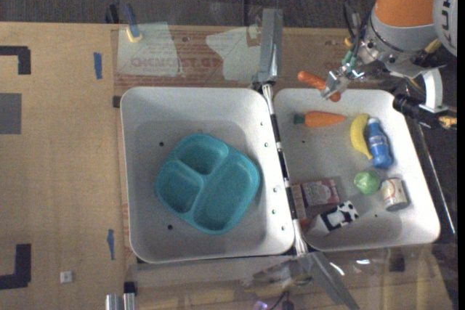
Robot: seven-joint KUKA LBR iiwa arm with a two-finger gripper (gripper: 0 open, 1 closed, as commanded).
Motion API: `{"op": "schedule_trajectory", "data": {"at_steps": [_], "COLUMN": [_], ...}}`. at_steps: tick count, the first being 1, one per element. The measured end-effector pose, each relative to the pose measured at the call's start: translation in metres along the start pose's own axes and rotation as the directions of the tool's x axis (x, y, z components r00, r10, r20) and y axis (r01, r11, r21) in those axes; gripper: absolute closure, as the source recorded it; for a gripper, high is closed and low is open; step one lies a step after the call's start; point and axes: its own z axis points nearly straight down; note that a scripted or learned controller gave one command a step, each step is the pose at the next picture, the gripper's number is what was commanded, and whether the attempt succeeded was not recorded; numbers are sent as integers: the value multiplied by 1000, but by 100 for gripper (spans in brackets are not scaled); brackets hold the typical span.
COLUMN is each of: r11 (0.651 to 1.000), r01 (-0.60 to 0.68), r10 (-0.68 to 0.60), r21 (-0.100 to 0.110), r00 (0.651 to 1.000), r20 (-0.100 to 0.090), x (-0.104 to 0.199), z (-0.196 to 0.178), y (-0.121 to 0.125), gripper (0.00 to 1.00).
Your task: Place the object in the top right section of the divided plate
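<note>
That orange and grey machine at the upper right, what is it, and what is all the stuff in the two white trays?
It is a robot arm, seen from a single camera fixed above the bench and looking down at a slant. Its two-finger gripper hangs at the far edge of the right white bin, with something orange at its tip; whether it grips it, I cannot tell. That bin holds toys: an orange carrot, a yellow banana, a blue bottle, a green ball, a small can, a reddish box and a black-and-white cow figure. The left white bin holds a teal divided plate.
</note>
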Motion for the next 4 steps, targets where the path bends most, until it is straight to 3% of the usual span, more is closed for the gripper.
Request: {"op": "schedule_trajectory", "data": {"at_steps": [1,2,3,4], "r11": [975,987,987,802], "r01": [-223,-160,-161,-594], "r10": [223,160,161,596], "r21": [4,4,3,-53], "r00": [975,987,987,803], "r20": [-3,-3,-3,18], "x": [69,143,143,179], "z": [68,68,68,126], "y": [-20,-7,-7,-32], "gripper": [100,100,0,0]}}
